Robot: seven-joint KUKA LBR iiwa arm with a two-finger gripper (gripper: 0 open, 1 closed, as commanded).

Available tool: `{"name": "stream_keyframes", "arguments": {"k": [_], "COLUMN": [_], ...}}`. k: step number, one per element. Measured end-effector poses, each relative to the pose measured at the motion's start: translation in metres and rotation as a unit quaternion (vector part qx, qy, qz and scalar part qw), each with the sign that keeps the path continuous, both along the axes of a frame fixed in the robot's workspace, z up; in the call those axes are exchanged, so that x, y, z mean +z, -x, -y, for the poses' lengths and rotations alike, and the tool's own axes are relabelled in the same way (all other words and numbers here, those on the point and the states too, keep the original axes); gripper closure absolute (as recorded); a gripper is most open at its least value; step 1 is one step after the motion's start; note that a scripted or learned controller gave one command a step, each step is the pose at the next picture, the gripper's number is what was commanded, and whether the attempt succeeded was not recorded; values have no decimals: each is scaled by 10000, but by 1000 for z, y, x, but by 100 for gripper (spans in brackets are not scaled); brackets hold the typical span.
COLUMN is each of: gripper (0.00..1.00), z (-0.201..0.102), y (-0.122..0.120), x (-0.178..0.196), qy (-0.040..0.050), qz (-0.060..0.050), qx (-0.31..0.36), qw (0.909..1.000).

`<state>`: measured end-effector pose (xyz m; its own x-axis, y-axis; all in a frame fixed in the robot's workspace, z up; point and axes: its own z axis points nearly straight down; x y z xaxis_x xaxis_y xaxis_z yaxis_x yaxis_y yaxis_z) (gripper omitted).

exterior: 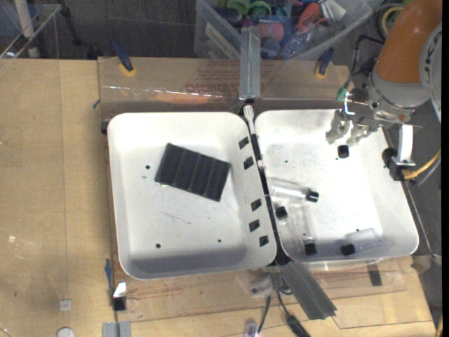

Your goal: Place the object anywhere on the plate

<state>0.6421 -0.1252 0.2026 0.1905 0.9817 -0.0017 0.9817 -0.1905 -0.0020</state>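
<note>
Two shallow white bins sit side by side on a wooden bench. Over the right bin's (393,223) far right corner hangs the gripper (345,133); whether it is parted or closed cannot be told, and nothing shows in its grasp. A dark ribbed rectangular plate (193,172) lies flat in the left bin (126,209), towards its far side, with bare white floor all around. Several clear plastic objects with black caps (295,194) lie near the right bin's left and near edges, hard to make out.

Plate (193,172) in left bin (126,188) — tool (344,133) over right bin (393,216).
</note>
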Motion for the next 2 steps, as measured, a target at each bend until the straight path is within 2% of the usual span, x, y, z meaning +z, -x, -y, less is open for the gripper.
{"name": "stream_keyframes", "arguments": {"k": [1,2], "gripper": [100,100], "z": [15,34], "y": [1,5], "x": [65,98], "qy": [1,3], "qz": [12,9], "qx": [-992,-2131], "qw": [9951,9770]}}
